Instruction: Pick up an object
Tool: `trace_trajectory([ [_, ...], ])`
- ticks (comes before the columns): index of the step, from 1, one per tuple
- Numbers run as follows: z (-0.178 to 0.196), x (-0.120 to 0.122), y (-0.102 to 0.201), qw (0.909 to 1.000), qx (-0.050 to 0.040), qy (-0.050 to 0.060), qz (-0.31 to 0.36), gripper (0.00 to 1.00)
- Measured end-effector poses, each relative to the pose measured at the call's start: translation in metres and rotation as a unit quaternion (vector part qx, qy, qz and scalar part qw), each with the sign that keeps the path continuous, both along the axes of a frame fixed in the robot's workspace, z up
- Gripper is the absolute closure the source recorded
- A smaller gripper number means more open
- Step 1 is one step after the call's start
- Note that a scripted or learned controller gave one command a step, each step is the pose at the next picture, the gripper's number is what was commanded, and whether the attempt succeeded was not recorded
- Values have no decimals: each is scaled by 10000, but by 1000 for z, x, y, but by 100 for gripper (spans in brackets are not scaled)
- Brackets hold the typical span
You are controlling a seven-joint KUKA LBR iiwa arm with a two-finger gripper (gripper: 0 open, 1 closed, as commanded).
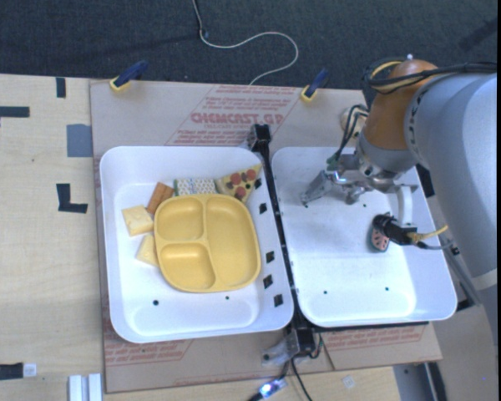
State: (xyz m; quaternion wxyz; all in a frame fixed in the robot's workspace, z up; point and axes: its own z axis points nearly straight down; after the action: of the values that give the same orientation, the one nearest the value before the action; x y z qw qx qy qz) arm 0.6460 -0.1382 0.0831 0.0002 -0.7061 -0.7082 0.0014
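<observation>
The arm (451, 157), grey with an orange band, is seen entering from 3 o'clock and is bent over the right bin (359, 299). Both bins are set side by side on a cardboard sheet (225, 119), which is clamped at its 12 o'clock edge. The gripper (311, 195) is pointed toward 9 o'clock and is held above bare white floor at the 10 o'clock part of the right bin, close to the wall shared with the left bin (117, 249). Whether the gripper is open or closed cannot be told.

The objects to be picked are all gathered in the left bin. A yellow divided plate (207, 242) is laid at its centre. A pizza slice (240, 180) is placed at the plate's 1 o'clock, touching its rim. A green-and-white patterned piece (194, 187) is found at 12 o'clock, a brown piece (159, 197) at 10 o'clock, and a pale cracker (137, 220) at 9 o'clock, just beside the plate.
</observation>
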Motion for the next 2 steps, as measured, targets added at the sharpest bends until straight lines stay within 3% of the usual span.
trace_trajectory([
  [1, 12, 1, 0, 10000, -3, -9, 5, 100],
  [2, 67, -8, 2, 10000, 7, -27, -13, 100],
])
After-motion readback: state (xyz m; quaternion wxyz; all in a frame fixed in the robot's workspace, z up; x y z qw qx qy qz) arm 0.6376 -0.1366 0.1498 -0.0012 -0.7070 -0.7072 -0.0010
